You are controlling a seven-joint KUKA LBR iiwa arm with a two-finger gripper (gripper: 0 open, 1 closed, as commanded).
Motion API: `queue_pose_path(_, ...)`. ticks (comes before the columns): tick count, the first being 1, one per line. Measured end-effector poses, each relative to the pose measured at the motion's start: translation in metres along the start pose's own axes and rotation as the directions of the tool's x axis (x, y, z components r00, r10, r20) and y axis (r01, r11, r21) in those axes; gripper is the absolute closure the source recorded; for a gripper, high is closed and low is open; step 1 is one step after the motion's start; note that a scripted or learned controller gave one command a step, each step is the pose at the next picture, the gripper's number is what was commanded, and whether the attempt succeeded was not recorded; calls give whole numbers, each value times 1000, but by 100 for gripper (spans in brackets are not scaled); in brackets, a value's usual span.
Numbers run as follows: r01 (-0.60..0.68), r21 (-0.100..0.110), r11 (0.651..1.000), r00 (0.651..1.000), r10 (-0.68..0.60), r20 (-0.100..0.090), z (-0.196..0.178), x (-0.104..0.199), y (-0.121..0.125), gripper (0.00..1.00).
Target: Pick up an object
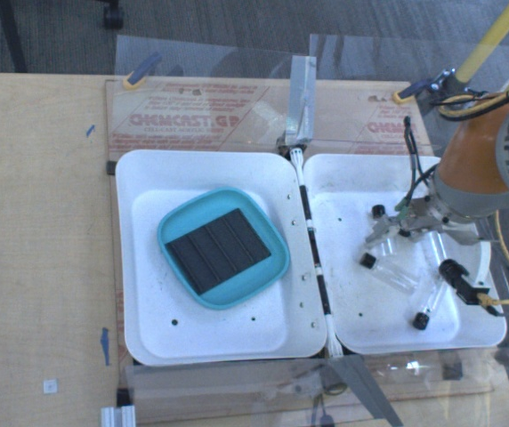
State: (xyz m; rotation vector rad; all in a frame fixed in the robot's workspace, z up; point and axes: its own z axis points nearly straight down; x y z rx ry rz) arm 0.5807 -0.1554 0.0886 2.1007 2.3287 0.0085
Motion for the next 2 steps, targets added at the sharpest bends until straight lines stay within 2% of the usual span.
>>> queue_pose_path(1,-2,-4,1000,1000,2,3,-11,-2,1,100)
queue_pose_path(2,-66,7,998,998,66,1,-109,56,15,100)
